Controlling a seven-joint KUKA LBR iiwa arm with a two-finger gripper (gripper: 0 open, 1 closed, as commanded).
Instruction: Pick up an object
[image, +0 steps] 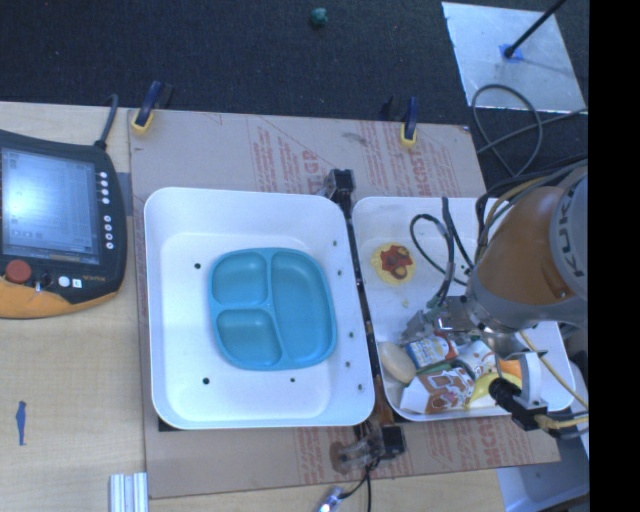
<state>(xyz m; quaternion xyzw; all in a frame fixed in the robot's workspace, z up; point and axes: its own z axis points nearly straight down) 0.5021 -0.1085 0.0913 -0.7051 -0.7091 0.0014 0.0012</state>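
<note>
You see the gripper (440, 325) low over the clutter in the right bin (372, 215); I cannot tell its state, so nothing looks lifted yet.

My bench (70, 370) is light wood, covered by a brown cardboard sheet (300, 160) held with clamps (409, 120). Behind it I see dark carpet floor (250, 45).

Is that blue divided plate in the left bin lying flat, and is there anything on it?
The blue three-compartment plastic plate lies flat, right side up, on the floor of the left white bin. Its three hollows face the camera and show only bare blue.
</note>
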